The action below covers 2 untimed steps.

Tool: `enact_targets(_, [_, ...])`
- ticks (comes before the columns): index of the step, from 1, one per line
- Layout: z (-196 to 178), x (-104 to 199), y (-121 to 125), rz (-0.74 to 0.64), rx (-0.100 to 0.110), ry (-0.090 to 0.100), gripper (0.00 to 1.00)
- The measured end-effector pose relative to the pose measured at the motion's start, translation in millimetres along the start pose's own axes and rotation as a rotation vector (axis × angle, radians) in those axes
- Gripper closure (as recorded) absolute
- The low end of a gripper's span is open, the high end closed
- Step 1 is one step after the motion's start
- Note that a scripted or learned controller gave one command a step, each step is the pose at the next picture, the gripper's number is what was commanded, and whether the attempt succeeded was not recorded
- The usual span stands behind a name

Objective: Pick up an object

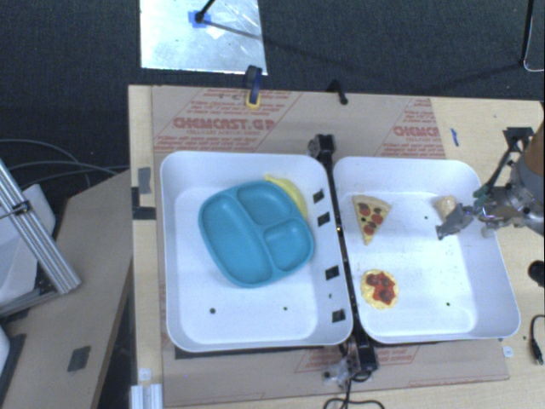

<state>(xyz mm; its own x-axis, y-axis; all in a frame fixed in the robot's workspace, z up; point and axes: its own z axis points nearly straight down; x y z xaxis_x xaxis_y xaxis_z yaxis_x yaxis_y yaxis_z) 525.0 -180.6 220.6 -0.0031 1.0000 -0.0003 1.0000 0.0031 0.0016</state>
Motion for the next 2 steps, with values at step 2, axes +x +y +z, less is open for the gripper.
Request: enact_targets(2, [24.9,161.8,92.6,-0.008,-0.003,0.001,0.00])
